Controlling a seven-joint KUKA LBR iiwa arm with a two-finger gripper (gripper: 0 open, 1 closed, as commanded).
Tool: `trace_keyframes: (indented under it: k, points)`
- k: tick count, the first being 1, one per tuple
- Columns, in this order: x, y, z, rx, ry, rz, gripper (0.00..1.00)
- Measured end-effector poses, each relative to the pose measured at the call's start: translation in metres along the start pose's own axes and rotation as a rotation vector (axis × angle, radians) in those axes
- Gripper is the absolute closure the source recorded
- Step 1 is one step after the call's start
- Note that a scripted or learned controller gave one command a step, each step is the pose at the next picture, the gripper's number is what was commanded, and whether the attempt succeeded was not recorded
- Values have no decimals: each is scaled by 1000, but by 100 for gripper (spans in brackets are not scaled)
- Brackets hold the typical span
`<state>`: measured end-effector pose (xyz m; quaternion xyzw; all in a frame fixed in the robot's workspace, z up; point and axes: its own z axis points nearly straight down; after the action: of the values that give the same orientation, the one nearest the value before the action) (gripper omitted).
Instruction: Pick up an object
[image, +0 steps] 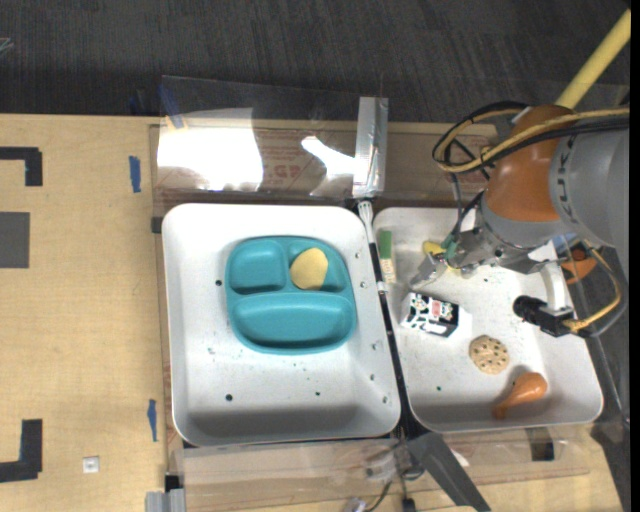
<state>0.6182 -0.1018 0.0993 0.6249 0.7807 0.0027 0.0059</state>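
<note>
Two white bins are seen, the left bin (190, 330) and the right bin (570, 375), each flecked with small dark dots. A teal divided tray (290, 320) is found in the left bin, with a pale yellow rounded item (309, 268) in it. In the right bin, a black-and-white patterned packet (431, 314), a tan cookie (489, 354) speckled with darker spots and an orange pear-shaped object (522, 390) are shown. The arm (590, 190) is coloured grey with an orange band. The tabletop (70, 380) is light brown, marked with black and blue tape.
</note>
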Motion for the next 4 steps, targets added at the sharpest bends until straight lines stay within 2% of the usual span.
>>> trace_keyframes:
  k: [1, 2, 3, 4]
  points:
    - [-31, 31, 15, 40, 22, -32, 0]
    - [-14, 39, -11, 40, 17, -274, 0]
    - [-5, -21, 12, 6, 4, -132, 0]
    - [-16, 29, 14, 15, 6, -58, 0]
